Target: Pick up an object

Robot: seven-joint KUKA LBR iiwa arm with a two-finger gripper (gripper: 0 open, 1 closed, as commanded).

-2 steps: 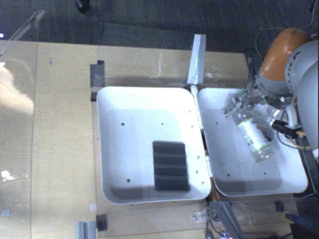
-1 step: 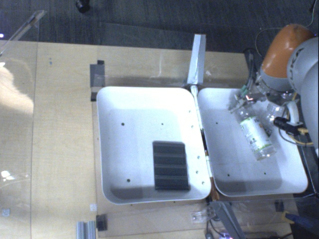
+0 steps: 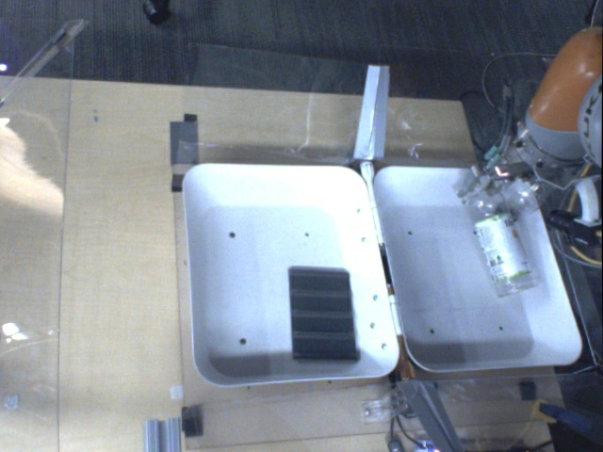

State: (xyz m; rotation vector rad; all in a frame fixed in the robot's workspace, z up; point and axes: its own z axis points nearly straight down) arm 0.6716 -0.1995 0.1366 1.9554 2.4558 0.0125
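Over the right bin, at its far right corner, the grey arm with its orange band reaches down, and the hand sits just above the top end of a clear plastic bottle with a pale label. That bottle lies on its side on the bin floor, close to the right wall. Whether the hand is spread or pressed together I cannot tell; glare and clutter blur it. Left of that bin, the other bin holds a black ribbed block toward its near edge. As I judge it, nothing is lifted yet: gripping and raising the bottle remain.
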